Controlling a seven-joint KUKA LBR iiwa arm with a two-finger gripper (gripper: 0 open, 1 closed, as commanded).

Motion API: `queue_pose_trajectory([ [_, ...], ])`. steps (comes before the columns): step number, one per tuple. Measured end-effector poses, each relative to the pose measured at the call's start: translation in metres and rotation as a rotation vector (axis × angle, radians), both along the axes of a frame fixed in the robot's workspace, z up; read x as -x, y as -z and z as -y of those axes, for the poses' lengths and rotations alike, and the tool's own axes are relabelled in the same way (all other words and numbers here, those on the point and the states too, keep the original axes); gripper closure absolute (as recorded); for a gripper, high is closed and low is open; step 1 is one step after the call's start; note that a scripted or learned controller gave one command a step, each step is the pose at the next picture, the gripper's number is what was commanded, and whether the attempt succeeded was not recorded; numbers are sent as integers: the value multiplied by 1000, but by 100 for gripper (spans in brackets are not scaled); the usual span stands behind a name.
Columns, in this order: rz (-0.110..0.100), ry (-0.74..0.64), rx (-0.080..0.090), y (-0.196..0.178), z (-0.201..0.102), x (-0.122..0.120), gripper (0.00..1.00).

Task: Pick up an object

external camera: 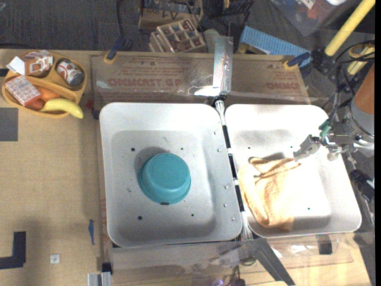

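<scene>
The right bin [342, 177] is where the action is set. A tan, crumpled cloth [271, 192] is seen lying across that bin's left half, spread from near the middle of the floor down to the near-left corner, where it is bunched against the wall. Its long axis is judged to run roughly from the bin's far side toward the near edge, with a thin strap-like fold thrown out toward the right at its upper end.

The hand [305, 148] is seen low over the bin, reached in from the right edge of the table, its slim grey tip slanted down and leftward. The cloth is placed to the left of the hand and slightly nearer the table's front edge; the upper fold is just beside the tip, though contact cannot be confirmed. Whether the fingers are spread or closed cannot be told at this size, and nothing is seen carried.

In the left bin [119, 136] an upturned teal bowl [165, 177] is set near the centre, well apart from the hand. The cloth is therefore judged the nearer target, and the coming move is expected to depend on a short leftward and downward reach onto that upper fold.
</scene>
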State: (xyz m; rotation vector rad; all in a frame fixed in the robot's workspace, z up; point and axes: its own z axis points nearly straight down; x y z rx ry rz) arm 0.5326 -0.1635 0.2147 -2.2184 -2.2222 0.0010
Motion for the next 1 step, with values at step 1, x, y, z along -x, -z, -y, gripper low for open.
queue_pose_trajectory([
  [1,12,-75,3,126,-28,-59,0],
])
